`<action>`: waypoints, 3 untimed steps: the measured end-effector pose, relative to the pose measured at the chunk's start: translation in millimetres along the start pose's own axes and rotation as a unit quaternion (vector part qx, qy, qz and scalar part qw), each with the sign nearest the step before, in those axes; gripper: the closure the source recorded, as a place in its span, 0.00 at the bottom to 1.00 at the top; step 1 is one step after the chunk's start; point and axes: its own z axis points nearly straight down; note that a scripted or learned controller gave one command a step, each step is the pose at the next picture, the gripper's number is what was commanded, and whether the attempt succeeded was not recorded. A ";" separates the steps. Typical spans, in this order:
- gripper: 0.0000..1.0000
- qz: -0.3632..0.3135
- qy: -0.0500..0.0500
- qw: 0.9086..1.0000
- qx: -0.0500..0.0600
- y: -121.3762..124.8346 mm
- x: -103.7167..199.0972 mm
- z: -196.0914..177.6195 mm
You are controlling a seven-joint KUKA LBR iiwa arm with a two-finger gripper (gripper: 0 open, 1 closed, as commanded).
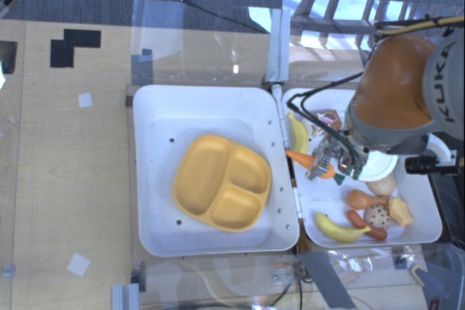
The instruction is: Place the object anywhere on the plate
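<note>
A yellow three-compartment plate [221,181] lies in the left white bin [152,156]. My gripper [322,165] hangs low over the left part of the right bin [429,229], right above an orange carrot-like piece [299,157] next to a yellow banana [298,133]. The carrot lies under the fingertips; whether it is gripped I cannot tell. The grey and orange wrist hides much of the right bin's middle.
More toy food lies in the right bin: a second banana [340,229], a red sausage [361,222], a speckled ball [377,215], orange and tan pieces [362,198], and a white disc [378,167]. A ridge [287,170] divides the bins. Black cables [312,112] loop near the wrist.
</note>
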 end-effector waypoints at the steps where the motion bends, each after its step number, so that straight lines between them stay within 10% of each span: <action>1: 1.00 -0.074 0.000 0.997 -0.002 72.0 32.7 -46.9; 2: 1.00 -0.210 0.000 0.978 -0.002 88.3 86.5 -76.5; 3: 0.00 -0.210 0.000 0.978 -0.002 88.0 86.3 -76.3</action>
